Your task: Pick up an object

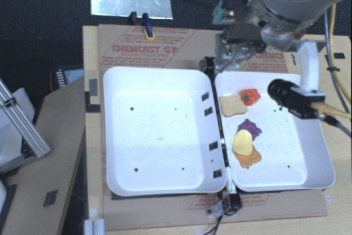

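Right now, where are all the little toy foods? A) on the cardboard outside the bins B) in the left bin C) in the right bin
C: the toast piece, red piece, purple piece and yellow piece all lie in the right bin.

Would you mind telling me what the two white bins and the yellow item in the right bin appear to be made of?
The left bin and right bin look like thin moulded plastic with a smooth, slightly glossy finish: rounded corners, soft sheen. The yellow item seems to be matte plastic or rubber, like toy food; its even colour and rounded shape suggest so, though the view leaves this open.
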Available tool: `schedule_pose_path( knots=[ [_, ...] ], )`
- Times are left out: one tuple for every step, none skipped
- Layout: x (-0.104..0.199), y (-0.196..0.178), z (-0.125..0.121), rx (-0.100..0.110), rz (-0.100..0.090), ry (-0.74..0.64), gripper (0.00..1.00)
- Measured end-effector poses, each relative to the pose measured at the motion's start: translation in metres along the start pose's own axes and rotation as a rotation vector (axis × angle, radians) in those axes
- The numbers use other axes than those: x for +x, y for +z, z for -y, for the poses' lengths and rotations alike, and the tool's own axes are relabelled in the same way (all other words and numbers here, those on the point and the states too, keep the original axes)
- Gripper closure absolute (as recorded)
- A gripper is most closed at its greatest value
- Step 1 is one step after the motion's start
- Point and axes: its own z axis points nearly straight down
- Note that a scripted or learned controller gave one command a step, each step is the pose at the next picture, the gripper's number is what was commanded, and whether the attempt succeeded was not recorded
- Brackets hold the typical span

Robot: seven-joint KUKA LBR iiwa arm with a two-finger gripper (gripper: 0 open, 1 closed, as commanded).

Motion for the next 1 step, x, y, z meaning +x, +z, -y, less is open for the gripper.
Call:
schedule_pose_path(
  knots=[
    [0.0549,0.1692,-0.0134,0.025,0.009,0.002,1.00]
  ],
)
